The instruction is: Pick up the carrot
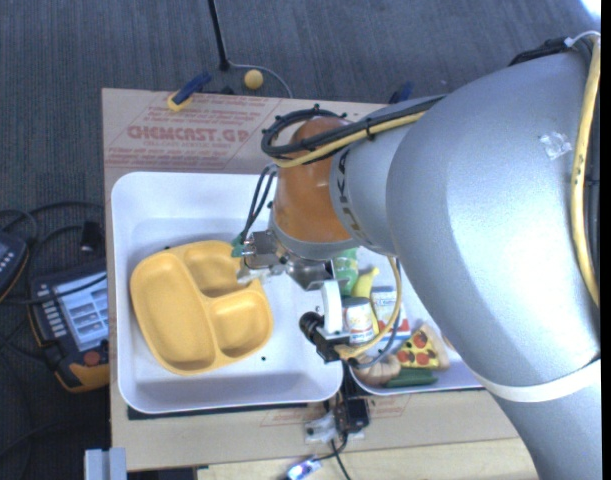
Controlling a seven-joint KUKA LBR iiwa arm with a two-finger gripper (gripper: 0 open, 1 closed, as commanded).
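My gripper (248, 259) hangs low over the left white bin (175, 203), at the right rim of a yellow divided plate (200, 313). The wrist's metal body and cables cover its tip. The grey arm with its orange band (310, 193) reaches in from the right and hides most of the right bin (460, 379). Toy foods peek out below the arm there: a green piece (345, 266), a pizza slice (422, 346) and a tan piece (379, 369).
The yellow plate fills the left bin's lower left part. Both bins rest on a cardboard sheet (165, 133). A blue clip (189, 88) and a yellow ball (252, 78) lie at its far edge. Electronic devices (70, 313) sit on the floor to the left.
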